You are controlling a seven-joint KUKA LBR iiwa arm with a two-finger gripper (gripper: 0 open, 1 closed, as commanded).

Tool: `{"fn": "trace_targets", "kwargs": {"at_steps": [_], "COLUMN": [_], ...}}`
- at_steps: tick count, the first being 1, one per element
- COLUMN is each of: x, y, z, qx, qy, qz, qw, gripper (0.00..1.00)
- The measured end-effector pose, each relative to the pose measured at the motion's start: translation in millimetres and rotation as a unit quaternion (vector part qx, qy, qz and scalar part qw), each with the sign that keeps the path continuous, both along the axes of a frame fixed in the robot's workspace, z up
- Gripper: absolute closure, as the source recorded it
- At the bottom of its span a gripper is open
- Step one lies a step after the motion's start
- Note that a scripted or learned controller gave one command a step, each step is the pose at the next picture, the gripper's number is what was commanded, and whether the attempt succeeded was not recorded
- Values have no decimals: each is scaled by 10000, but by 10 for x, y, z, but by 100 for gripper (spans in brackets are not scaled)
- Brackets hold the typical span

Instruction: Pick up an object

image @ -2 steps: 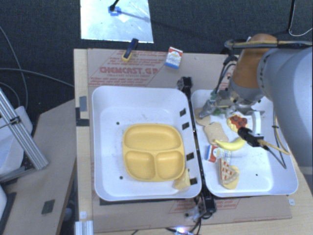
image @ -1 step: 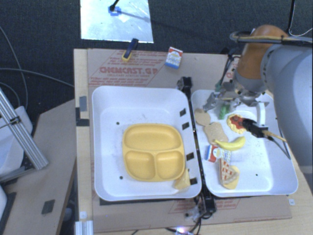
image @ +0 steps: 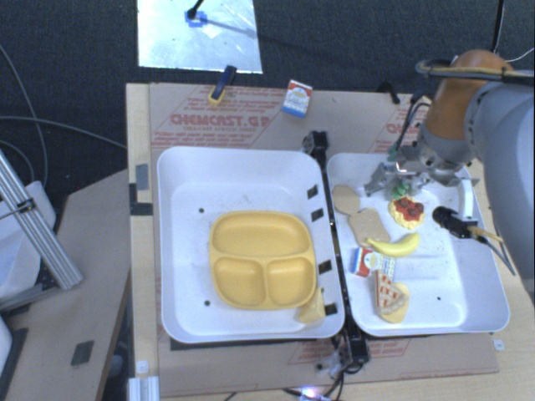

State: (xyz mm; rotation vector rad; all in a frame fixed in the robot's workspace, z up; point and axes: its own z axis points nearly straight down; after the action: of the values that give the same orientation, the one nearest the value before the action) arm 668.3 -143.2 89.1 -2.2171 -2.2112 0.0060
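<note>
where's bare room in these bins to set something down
Left bin: wide bare floor between the yellow tray and the far wall, plus a strip along its left. Right bin: the near right corner, right of the banana. Crowded: its left half, near the gripper.

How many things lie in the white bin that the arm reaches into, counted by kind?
Tan flat slices: 2
Banana: 1
Red-topped round piece: 1
Small carton: 1
Lattice-topped wedge: 1
Total: 6
</note>
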Motion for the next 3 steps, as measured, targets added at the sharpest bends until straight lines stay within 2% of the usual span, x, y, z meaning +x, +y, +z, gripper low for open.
{"fn": "trace_targets", "kwargs": {"at_steps": [1, 2, 3], "x": [-335, 29, 28], "y": [-409, -193, -210], "z": [-42, -31, 93], "qx": [-35, -25, -37], "qy": [-52, -83, -94], "qz": [1, 45, 47], "qw": [10000, 10000, 9999], "gripper": [0, 0, 100]}}
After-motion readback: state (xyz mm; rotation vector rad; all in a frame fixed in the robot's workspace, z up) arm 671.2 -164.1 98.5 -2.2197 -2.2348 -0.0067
